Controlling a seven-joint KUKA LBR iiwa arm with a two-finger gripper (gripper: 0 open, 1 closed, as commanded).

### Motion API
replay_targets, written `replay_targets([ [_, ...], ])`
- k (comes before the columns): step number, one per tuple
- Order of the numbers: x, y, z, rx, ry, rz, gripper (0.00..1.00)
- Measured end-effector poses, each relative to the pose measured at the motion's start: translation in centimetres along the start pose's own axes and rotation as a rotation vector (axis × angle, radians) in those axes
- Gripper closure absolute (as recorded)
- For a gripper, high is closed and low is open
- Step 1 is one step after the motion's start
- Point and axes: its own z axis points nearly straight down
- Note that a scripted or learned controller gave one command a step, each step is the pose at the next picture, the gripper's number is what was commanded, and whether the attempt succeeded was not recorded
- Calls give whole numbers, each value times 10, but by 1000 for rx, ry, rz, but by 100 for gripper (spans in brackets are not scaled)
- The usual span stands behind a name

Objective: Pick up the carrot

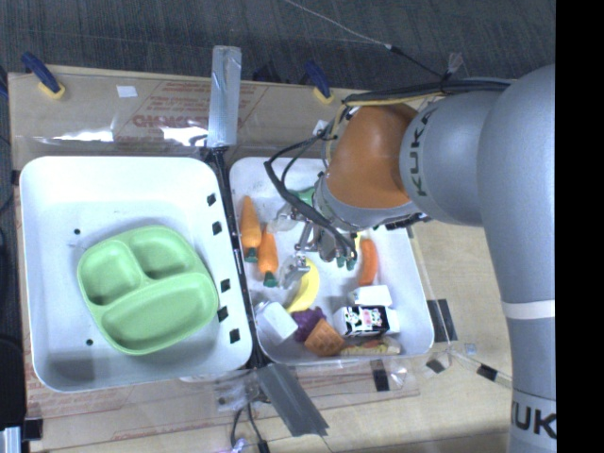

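Camera view, looking down at a slant. I read the scene from the largest body downward. My grey arm with its orange band (370, 159) reaches in from the right and hangs over the right-hand shallow white plastic bin (415, 295), because every candidate for the task lies there. The left-hand shallow white plastic bin (38, 253) holds a pale green three-compartment plate (146, 286), well apart from the work and of no concern to the pick. Both bins sit side by side on the pale wooden bench (453, 385), so that one reach serves either.

Below the band, the metal two-finger tool (326, 248) points down into the middle of the right bin; whether it is released or clenched I cannot tell, since wrist and cables crowd it, and I see nothing carried in it.

Two orange plastic carrots (250, 223) and (269, 251) lie end to end along the bin's left wall, just beside the tool on its left. A third orange, carrot-like piece (368, 260) lies just to its right. A yellow banana (304, 291) rests directly beneath the tool, with a purple and tan toy (316, 333) and a small black-and-white carton (365, 319) nearer the front wall.

My judgement: the pick is not yet made, and the tool stands nearer the banana than any carrot, so a wrong catch is the risk.
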Motion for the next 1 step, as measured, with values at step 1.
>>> replay_targets([
  [1,10,4,0,-2,0,241,0],
])
